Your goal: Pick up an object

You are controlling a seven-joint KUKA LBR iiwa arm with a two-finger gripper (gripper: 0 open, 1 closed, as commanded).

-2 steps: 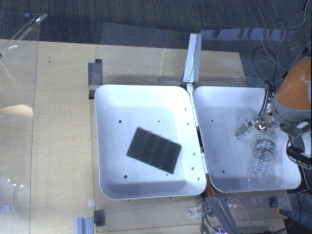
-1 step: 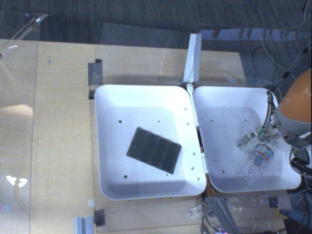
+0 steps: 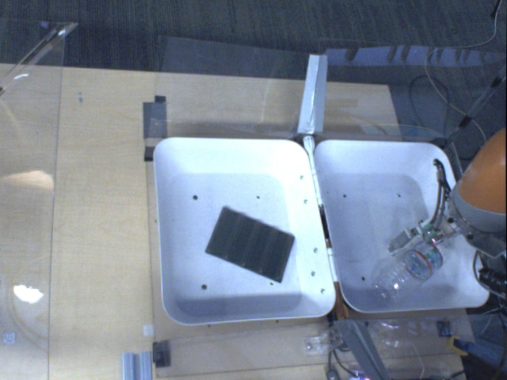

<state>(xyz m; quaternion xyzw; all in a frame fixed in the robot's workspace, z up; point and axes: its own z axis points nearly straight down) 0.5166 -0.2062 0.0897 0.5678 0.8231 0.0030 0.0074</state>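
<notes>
A clear plastic bottle (image 3: 402, 269) lies on its side in the right bin (image 3: 356, 180), near the bin's front right corner. My gripper (image 3: 420, 240) reaches in from the right and is low over the bottle's upper end, touching or nearly touching it. The glare on the bottle makes the contact hard to read. A flat dark grey rectangular pad (image 3: 250, 243) lies tilted in the middle of the left bin (image 3: 198, 165), well away from the gripper.
The grey arm with its orange band (image 3: 485, 182) hangs over the right bin's right rim. A metal divider post (image 3: 312, 101) stands behind the seam between the bins. Cables run along the bench's right and front edges.
</notes>
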